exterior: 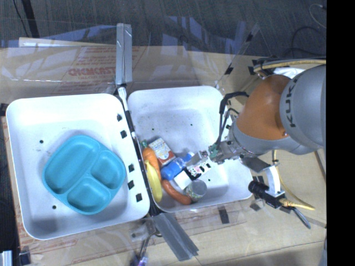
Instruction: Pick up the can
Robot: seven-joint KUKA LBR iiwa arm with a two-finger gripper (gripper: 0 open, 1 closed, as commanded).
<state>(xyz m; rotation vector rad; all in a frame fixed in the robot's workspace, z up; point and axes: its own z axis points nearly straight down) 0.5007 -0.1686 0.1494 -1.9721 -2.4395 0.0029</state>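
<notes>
The end effector (pixel 198 168) hovers low in the right bin (pixel 166 101), finger spread unclear; the can (pixel 196 189) lies just below it.

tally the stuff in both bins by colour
blue: 2, the divided plate and a box
orange: 2, carrots
yellow: 1, banana
silver: 1, can
tan: 1, small carton
total: 7
</notes>
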